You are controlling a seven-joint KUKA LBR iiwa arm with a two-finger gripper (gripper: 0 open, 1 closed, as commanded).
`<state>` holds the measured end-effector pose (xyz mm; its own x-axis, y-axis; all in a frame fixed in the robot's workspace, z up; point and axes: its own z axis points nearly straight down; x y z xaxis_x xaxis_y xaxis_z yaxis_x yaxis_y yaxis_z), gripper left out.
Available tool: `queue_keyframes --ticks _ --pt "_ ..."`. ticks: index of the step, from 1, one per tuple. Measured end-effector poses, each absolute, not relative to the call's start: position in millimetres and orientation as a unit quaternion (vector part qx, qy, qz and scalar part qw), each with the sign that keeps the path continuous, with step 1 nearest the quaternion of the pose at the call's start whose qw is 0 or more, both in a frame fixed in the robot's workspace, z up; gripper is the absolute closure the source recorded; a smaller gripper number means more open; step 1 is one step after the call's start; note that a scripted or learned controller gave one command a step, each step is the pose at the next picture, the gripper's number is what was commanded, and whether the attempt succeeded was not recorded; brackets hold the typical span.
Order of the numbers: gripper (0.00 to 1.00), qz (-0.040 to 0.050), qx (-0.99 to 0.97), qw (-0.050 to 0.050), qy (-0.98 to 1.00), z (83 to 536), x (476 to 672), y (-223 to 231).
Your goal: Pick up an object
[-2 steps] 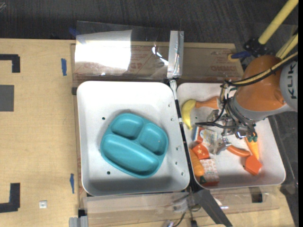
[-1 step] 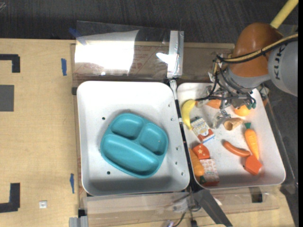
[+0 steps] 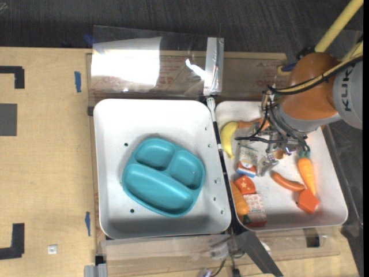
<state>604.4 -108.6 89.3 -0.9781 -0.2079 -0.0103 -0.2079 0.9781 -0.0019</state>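
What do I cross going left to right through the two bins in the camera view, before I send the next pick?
Teal divided tray in the left bin → banana at the right bin's left edge → gripper → sausage → carrot.

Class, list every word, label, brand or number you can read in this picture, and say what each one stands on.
"KU": dark letters on the grey arm, cut off at the picture's edge.
Carton: printed label, too blurred to read.
Packet: print too small to read.
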Motion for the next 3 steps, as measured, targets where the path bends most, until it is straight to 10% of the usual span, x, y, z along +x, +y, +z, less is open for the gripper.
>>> queue_keyframes --ticks 2,3 --pt "0.0 -0.0008 -0.072 0.008 0.997 90 523.7 -102" --pt "1.0 -0.0023 -0.073 0.015 0.997 103 528.1 -102"
